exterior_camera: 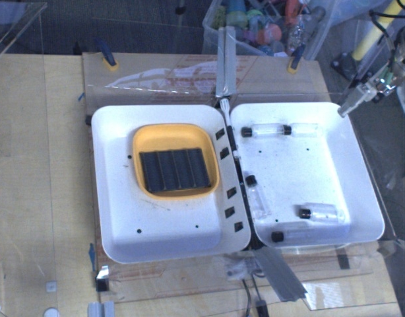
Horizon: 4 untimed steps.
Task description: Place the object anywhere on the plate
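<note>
As I read the slanted overhead view, the bench (37, 177) carries two white bins side by side, the left bin (113, 177) and the right bin (347, 177), touching along a centre seam. Behind them stands a clear tote (275, 12) of coloured items. A yellow plate (146, 137) sits in the left bin, toward its far half. A dark ribbed block (175, 170) lies flat on the plate, inside its rim and nearer its front edge. The right bin holds clear tubes with black caps: one tube (265, 130) lies along the far wall, a second (318, 212) lies near the front right corner, a third (255, 193) runs beside the centre seam, and a fourth (298, 232) rests against the front wall. The gripper (353, 103) shows at the right bin's far right corner, over its rim and well apart from the plate. Its tip is blurred, and I cannot tell whether it is spread or closed; I see nothing in it.
</note>
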Tool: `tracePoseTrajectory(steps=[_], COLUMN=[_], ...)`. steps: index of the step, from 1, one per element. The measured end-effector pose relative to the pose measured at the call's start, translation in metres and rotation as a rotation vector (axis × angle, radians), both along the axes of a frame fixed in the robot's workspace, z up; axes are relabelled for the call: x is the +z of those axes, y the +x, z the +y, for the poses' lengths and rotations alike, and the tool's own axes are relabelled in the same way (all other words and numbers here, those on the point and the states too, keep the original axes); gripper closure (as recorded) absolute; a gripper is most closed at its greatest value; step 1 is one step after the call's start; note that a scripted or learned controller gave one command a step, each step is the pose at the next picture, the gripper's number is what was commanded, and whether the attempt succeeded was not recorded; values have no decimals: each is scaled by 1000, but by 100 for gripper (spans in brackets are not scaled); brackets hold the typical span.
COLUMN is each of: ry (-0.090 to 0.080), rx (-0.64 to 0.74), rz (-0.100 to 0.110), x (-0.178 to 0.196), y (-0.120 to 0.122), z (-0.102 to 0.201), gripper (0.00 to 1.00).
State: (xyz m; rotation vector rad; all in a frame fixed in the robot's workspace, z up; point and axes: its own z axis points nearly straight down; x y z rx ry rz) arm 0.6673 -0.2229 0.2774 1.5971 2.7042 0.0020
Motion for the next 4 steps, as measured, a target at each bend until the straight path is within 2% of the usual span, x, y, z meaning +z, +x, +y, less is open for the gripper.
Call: tracePoseTrajectory(steps=[1, 2, 3, 4], ry=[0, 0, 0, -3], rx=[-3, -3, -5, 182], rz=[-7, -7, -13, -6], x=[12, 12, 23, 81], y=[1, 1, 2, 1], z=[-1, -1, -2, 2], gripper=[100, 0, 100, 100])
